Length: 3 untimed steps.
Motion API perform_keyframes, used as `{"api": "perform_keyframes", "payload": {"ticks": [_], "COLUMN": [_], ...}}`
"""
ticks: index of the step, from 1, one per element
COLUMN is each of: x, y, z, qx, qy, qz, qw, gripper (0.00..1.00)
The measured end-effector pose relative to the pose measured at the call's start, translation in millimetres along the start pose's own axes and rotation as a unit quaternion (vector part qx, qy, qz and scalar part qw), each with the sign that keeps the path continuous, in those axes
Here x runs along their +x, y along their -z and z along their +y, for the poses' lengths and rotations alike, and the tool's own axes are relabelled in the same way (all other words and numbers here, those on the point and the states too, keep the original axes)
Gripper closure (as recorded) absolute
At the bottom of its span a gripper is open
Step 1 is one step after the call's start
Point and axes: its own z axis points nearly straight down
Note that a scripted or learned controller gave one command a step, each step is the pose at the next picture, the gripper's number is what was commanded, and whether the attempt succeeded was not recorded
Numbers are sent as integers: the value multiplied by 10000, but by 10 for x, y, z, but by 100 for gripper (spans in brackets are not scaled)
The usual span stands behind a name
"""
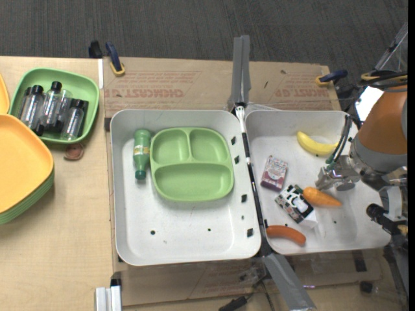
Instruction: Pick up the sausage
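Right white bin [343,238]: sausage [286,234] near front edge, hand [335,177] above carrot [321,197].

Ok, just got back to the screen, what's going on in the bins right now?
The arm is reaching into the right bin from the right, with its hand low over the bin floor beside the carrot and just below the banana. The sausage lies untouched near the bin's front edge, apart from the hand. A small card box and a black-and-white packet lie between. The left bin holds a green divided plate and a green bottle.
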Motion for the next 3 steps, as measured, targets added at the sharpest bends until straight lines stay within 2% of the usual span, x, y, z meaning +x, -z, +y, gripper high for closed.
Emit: {"api": "perform_keyframes", "payload": {"ticks": [1,2,3], "x": [-187,-254,-240], "y": [-7,-6,-6], "z": [171,418,572], "qx": [10,23,30], "qy": [39,-244,-824], "qz": [50,129,135], "qw": [10000,9996,9965], "gripper": [100,100,100]}}
